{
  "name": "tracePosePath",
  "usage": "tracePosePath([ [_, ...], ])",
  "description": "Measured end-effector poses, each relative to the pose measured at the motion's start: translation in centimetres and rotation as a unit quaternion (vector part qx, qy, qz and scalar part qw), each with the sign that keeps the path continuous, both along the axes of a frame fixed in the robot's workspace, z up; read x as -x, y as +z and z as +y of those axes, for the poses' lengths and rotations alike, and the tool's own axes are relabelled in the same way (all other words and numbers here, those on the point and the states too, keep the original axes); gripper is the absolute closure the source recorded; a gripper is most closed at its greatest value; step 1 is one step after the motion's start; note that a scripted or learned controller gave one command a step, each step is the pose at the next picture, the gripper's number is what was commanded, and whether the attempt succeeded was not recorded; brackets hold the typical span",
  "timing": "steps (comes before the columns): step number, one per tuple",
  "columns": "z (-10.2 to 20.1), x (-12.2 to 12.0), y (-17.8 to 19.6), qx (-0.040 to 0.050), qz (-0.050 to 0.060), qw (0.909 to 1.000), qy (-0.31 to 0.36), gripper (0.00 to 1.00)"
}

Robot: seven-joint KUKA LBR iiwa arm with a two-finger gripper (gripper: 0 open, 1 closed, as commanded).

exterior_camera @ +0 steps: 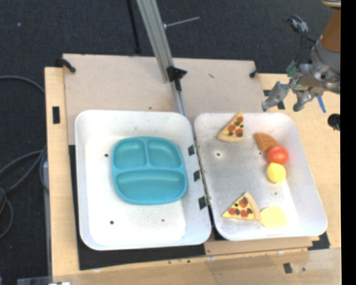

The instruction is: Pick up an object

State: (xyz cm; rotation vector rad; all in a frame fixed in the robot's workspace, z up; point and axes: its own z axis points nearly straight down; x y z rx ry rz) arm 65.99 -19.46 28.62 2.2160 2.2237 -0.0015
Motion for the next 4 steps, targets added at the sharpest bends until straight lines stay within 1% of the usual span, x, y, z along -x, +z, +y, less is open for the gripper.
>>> tracePosePath([
  [1,0.0,0.0,0.0,0.0003,0.000,1.0000,0.000,0.00],
  [3,-1.1,0.7,-8.7,-0.0001,0.002,1.0000,-0.002,0.00],
  [4,-1.7,0.2,-13.1,-0.0001,0.002,1.0000,-0.003,0.00],
])
